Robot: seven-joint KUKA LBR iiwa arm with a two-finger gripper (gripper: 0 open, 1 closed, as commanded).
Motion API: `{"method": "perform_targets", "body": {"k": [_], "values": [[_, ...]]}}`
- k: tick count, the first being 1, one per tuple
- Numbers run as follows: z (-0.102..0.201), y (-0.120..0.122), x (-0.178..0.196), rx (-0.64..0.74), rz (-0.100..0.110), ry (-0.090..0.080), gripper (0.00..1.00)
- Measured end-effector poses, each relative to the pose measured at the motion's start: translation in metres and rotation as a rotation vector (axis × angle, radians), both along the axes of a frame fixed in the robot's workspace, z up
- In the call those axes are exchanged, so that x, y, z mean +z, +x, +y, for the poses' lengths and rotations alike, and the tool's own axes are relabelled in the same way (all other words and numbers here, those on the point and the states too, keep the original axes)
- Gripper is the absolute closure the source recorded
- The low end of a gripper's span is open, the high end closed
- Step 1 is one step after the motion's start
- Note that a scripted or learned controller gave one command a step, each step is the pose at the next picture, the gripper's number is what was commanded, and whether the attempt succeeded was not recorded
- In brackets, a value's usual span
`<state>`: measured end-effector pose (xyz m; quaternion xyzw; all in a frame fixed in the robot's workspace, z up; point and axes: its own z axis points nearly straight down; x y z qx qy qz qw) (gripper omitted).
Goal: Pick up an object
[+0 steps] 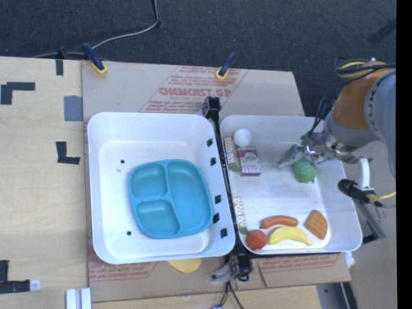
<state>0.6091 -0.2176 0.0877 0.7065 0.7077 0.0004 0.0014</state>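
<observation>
On the table [38, 192] there's a cardboard sheet [187, 92] with two white bins sitting side by side. The left bin [109, 134] has a blue divided tray [170, 197] lying flat in it. The right bin [341, 224] holds the small stuff. The arm [360, 105] comes in from the right, and its end effector [308, 154] sits low over the far right part of that bin, right at a green toy [304, 170]. Can't tell if the fingers are spread or pinching it. A small carton [248, 160] lies near the divider, a white ball [242, 136] just behind it. Along the near edge: banana [288, 236], bread piece [316, 224], sausage [279, 221] and tomato [256, 239].
</observation>
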Motion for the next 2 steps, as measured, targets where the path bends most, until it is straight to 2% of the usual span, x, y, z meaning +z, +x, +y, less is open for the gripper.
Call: {"method": "perform_targets", "body": {"k": [1,2], "values": [[-0.001,0.001,0.010,0.001,-0.003,-0.004,1.00],[0.153,0.059,0.098,0.004,0.000,0.004,1.00]]}}
